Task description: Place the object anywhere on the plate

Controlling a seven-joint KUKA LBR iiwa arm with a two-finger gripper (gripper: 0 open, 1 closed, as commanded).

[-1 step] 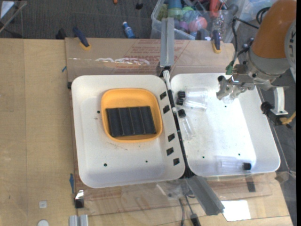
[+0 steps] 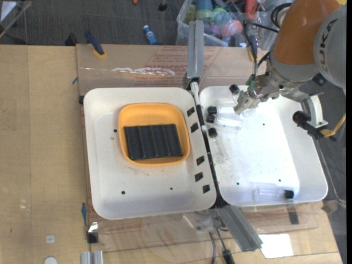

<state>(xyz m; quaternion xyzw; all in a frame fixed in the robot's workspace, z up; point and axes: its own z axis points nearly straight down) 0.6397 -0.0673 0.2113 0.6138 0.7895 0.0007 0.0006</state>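
The orange plate (image 2: 130, 116) lies in the left bin (image 2: 104, 194), a little toward the far side of it. The task's thing, a black ribbed block (image 2: 153, 142), lies flat on the plate, inside its rim. It covers most of the plate's floor, and its ribs run from the near side to the far side. Nothing touches the block from above.

The gripper (image 2: 245, 102) is well apart from the plate, to the right of it. It is over the far left corner of the right bin (image 2: 258, 158). The grey arm with its orange band (image 2: 302, 26) comes down to it from the upper right. The gripper is small and pale against the white bin, so I cannot tell if the jaws are released or clenched. I also cannot see any thing between them.

Just right of the plate, past the ridge between the two bins (image 2: 199, 142), some small black pieces (image 2: 212, 114) and a clear tube (image 2: 226, 122) lie near the gripper. Farther right of the plate and nearer to the camera lies a clear vial with a black cap (image 2: 288, 193).

Beyond the plate, behind the bench (image 2: 38, 147), there is a clear box of coloured toys (image 2: 231, 7).
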